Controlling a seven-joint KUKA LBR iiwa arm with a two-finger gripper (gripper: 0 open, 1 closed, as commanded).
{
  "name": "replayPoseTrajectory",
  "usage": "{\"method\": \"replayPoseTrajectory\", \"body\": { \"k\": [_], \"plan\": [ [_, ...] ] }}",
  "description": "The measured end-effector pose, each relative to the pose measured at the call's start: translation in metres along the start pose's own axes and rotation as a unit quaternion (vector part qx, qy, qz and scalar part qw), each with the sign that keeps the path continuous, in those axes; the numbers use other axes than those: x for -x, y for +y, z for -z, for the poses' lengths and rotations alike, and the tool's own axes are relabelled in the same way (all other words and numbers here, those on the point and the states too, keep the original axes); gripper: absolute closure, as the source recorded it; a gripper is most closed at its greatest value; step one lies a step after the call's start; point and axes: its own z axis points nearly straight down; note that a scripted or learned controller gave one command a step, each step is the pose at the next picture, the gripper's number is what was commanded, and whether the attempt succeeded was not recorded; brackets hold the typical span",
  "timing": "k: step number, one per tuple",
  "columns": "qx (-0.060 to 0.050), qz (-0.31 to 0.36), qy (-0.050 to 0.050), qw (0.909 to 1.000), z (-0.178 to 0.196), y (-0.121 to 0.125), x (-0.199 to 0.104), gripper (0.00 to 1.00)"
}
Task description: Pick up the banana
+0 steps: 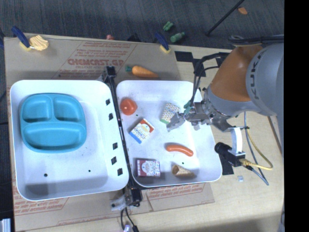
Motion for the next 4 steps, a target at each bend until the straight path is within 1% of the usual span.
{"method": "replayPoseTrajectory", "body": {
  "k": [1,2,3,4],
  "plan": [
    [-0.001,-0.062,0.0,0.9981,-0.044,-0.047,-0.068,0.0],
    [0.003,-0.061,0.0,0.9981,-0.104,0.033,-0.067,0.0],
    [0.001,0.034,-0.001,0.9994,-0.007,0.06,-0.1,0.0],
    [-0.001,0.0,0.0,1.0,-0.008,-0.022,-0.146,0.0]
  ]
}}
